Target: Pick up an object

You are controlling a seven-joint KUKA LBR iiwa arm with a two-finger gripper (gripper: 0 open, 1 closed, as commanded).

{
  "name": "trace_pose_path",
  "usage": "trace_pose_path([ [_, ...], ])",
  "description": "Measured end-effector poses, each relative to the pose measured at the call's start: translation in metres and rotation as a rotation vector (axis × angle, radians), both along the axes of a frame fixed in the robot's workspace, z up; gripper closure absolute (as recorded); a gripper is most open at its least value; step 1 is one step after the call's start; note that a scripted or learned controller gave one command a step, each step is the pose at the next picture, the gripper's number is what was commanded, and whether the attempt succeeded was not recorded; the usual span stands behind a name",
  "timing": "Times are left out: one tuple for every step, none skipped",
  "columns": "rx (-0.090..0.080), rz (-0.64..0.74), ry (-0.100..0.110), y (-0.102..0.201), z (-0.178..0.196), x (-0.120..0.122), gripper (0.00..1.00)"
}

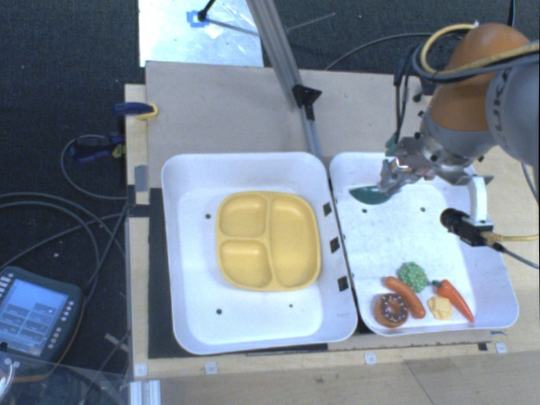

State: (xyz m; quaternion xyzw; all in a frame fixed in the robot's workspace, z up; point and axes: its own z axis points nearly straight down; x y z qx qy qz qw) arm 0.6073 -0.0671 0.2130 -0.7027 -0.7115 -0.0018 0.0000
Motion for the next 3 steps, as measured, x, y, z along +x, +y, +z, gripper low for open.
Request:
trace_pose_path([
  [0.000,-0.001,0.002,0.050,-0.004,0.000,1.00],
  [0.001,0.000,0.000,0.107,0.014,-0.005,1.00],
  [0.000,-0.001,0.003,0.160,0.014,-0.017,1.00],
])
